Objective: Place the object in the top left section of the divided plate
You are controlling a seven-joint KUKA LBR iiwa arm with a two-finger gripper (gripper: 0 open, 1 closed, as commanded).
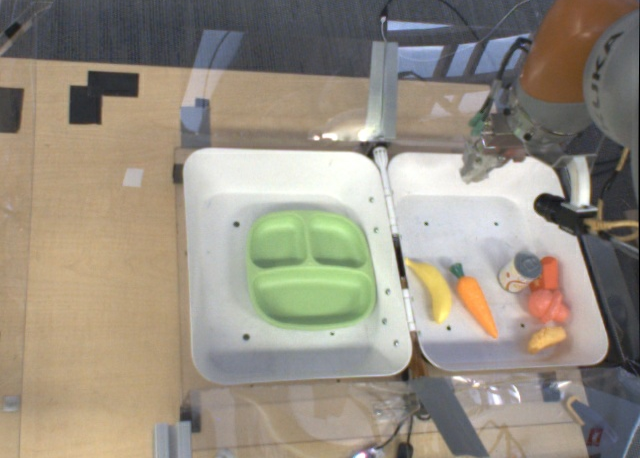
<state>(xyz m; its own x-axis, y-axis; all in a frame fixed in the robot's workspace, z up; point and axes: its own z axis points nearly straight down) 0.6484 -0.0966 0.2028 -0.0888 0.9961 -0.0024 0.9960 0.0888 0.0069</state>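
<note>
Lying nearest the camera in the right bin (430,341), a small cluster of toy food waits: a banana (432,289), a carrot (476,304), and toward the bin's right side a round piece (520,273) beside some orange-red bits (546,298) and a small yellow piece (546,339). The task does not say which of these is meant; the banana and carrot both lie with their long axes running from upper left to lower right, side by side but apart. In the left bin (215,276) sits the green divided plate (308,268), with its top left section (276,239) bare.

Farther back, the gripper (483,161) hangs over the far edge of the right bin, well apart from every item, and nothing shows between it and the bin floor. Whether it is spread or pressed together I cannot tell. From there the food lies toward the camera, the banana slightly left, the round piece slightly right, so I judge the coming move a reach forward and down before any carry leftward to the plate.
</note>
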